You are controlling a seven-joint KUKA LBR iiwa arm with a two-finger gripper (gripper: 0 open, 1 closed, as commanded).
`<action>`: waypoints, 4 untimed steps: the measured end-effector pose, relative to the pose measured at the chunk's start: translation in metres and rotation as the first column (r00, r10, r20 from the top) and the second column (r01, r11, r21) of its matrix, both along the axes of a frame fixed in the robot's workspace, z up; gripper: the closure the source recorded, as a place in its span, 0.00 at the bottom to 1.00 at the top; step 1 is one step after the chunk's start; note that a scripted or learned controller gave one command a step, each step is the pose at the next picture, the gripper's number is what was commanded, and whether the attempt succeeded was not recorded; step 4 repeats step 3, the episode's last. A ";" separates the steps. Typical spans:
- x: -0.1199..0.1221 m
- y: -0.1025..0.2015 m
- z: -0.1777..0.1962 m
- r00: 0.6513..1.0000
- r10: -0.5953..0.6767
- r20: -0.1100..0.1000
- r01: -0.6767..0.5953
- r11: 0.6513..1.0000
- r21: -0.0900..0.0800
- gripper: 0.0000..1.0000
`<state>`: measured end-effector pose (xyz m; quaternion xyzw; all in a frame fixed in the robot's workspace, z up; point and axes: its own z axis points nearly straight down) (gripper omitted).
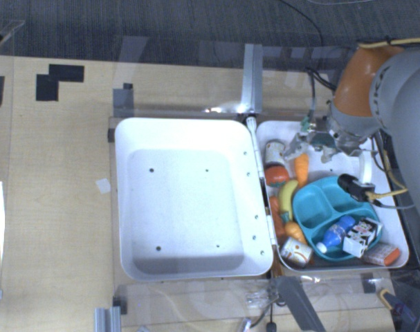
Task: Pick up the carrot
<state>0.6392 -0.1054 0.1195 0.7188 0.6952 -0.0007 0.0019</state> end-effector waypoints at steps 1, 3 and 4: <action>-0.003 -0.052 -0.033 0.998 -0.068 0.006 0.068 0.998 0.002 0.00; 0.014 -0.009 0.061 0.997 -0.081 0.001 0.081 0.997 0.003 1.00; 0.014 -0.009 0.061 0.997 -0.081 0.001 0.081 0.997 0.003 1.00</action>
